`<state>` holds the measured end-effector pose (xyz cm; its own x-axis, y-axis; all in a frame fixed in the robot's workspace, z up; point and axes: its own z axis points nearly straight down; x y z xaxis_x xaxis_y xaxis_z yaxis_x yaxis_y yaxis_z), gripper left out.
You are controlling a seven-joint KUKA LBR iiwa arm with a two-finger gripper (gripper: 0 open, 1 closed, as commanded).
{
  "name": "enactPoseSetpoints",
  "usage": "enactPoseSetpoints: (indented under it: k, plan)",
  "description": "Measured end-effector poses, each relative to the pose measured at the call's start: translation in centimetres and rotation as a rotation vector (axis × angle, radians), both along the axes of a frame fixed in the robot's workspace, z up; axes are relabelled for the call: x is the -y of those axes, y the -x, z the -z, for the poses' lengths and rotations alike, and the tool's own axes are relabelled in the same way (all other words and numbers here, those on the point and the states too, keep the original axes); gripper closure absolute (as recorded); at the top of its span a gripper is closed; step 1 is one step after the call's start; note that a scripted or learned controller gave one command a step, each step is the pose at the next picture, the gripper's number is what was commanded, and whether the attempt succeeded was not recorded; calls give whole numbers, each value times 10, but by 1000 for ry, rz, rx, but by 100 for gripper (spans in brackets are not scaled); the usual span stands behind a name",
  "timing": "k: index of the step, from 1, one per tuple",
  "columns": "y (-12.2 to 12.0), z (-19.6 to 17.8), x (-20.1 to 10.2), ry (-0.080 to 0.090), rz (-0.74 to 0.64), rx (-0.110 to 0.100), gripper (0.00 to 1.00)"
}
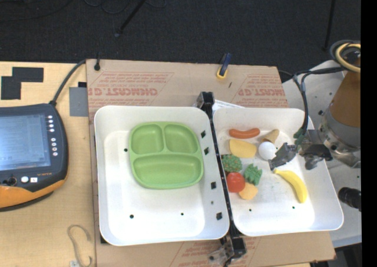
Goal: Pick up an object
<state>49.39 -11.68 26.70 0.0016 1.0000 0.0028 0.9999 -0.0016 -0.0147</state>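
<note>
two white bins sit side by side on your bench, and the green divided plate (166, 155) in the left bin (112, 213) makes a handy landmark. everything you might pick lies to the right of that plate, in the right bin (318, 216).

nearest the plate you have a red tomato (235, 181), with a small head of broccoli (231, 163) just above it and a green leafy piece (253, 173) beside it. an orange-yellow chunk (248, 192) touches the tomato's lower right. further from the plate, a yellow slab (243, 148) lies under a sausage (244, 133), and a white egg (267, 150) sits next to a tan wedge (271, 137). farthest from the plate, a banana (294, 184) lies at a slant.

the gripper (284, 157) hangs low over the right bin, well to the right of the plate, between the egg and the banana's upper end. i cannot tell how far its pincer is parted, nor whether it has hold of anything; the dark metal there is too muddled to read. the arm (347, 112) comes in from beyond the bin's right edge.

left of the plate, off the bins, a teach pendant (29, 148) rests on the bench.
</note>
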Motion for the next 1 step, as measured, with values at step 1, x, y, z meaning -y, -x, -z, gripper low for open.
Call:
enactPoseSetpoints:
  k: [1]
  plan:
    - [-2, -5, 0, 1, -2, 11, 0]
